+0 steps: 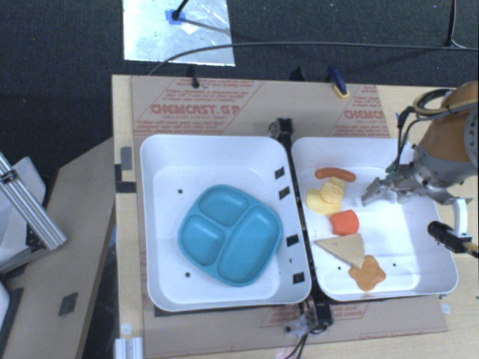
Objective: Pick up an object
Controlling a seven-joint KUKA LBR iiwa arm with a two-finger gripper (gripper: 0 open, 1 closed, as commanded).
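The right bin (423, 271) holds several toy foods. A red-brown sausage (334, 174) lies at the back, with a yellow lump (326, 198) just in front of it. In front of the lump sits an orange-red block (344, 221). A pale cheese wedge (344, 247) and a brown biscuit shape (367, 274) lie near the front. My gripper (376, 192) reaches in from the right and hangs low over the bin's bare floor, a little right of the yellow lump and the block. It touches none of the foods, and nothing is seen in it.
The left bin (168, 170) holds a blue divided plate (230, 234). A black clip strip (288, 193) runs between the bins. The arm's orange band (449, 137) is above the right bin's far right edge. A silver sheet (177, 19) lies beyond the bench.
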